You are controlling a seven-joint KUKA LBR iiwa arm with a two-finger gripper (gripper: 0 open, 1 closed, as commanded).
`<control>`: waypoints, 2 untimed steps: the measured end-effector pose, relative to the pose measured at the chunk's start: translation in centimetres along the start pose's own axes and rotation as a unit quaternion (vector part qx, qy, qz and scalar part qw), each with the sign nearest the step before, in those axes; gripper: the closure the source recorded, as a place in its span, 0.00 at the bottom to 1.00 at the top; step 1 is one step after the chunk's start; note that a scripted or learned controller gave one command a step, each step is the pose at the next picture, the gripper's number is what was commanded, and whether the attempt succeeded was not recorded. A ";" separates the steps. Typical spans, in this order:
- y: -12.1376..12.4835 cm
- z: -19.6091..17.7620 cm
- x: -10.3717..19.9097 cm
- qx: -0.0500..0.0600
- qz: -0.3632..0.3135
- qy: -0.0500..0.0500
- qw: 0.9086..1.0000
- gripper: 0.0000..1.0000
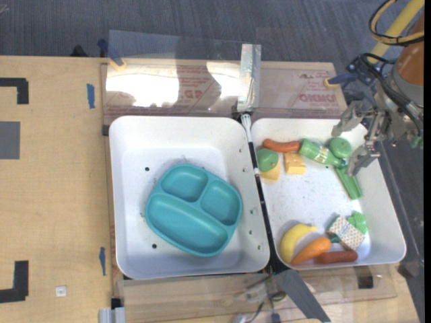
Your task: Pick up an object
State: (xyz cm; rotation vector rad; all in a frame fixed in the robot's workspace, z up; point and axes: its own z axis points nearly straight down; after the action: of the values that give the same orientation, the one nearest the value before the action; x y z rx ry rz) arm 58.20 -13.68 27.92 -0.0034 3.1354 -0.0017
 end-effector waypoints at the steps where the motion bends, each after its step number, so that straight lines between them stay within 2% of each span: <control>1: -5.6 14.5 -1.5 -0.003 -0.060 0.009 0.998 0.00; 2: -5.7 18.1 -6.0 0.001 -0.076 -0.002 0.997 0.00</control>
State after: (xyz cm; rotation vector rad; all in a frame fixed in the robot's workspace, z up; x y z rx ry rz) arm 64.32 -19.40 9.83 -0.2410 3.1227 -0.0044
